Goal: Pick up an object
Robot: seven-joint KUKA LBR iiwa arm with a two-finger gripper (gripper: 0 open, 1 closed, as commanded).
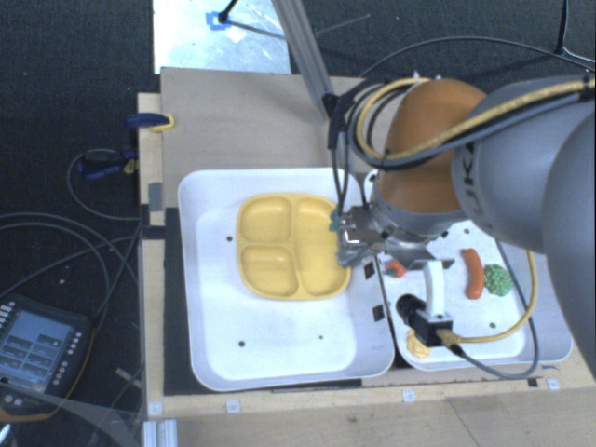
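My gripper (371,248) hangs below the orange wrist band (424,147), over the seam between the two bins and beside the right edge of a yellow divided plate (284,245) that lies in the left bin (279,343). In the right bin (549,343) lie a red-orange sausage (474,273), a green broccoli piece (497,280), a small orange piece (397,270) just right of the gripper, and a yellow item (418,346) at the front. The arm hides much of the right bin.
A white and black fitting (430,305) with a yellow cable (507,329) hangs from the arm over the right bin. A blue clamp (149,120) sits at the bench's far left edge. A pendant (33,343) lies on the floor at left.
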